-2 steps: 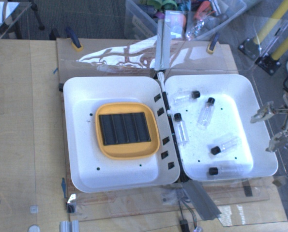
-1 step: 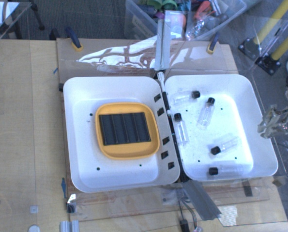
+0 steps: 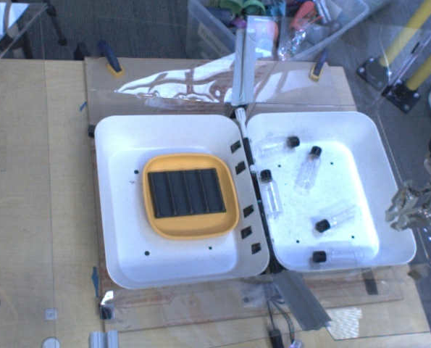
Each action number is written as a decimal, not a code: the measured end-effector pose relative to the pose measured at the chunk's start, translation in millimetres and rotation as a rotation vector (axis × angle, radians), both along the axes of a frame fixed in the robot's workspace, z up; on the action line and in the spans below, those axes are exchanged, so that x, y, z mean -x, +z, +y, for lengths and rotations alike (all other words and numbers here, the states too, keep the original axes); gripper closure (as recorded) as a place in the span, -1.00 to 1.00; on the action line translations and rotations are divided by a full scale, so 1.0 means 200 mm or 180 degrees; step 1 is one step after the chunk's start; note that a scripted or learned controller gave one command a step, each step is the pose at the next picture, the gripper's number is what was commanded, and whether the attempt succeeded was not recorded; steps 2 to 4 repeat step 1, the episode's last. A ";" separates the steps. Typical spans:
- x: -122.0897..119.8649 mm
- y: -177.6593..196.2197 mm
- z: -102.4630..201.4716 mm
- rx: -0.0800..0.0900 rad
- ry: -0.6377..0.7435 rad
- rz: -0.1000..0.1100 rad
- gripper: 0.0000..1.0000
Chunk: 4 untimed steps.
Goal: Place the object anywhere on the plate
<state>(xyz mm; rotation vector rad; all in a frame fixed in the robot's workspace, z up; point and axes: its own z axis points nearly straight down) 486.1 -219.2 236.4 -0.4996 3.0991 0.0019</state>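
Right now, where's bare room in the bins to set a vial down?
The yellow plate has its whole dark ribbed centre free. The left bin has bare floor in a band all round the plate. The right bin is crowded: five clear vials lie scattered, with a bare patch mid-floor. The gripper sits at its right rim.

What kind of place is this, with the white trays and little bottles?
Probably a robot test lab. Two white bins sit on a bench, one holding a yellow plate, the other small clear vials. A metal gripper waits at the right, and a tub of toys stands behind.
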 end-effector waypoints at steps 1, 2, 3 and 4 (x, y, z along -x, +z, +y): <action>-0.05 0.08 0.01 0.0006 0.0262 -0.0019 1.00; -0.05 0.08 0.01 0.0006 0.0262 -0.0019 1.00; -0.05 0.08 0.01 0.0006 0.0262 -0.0019 1.00; -0.05 0.08 0.01 0.0006 0.0262 -0.0019 1.00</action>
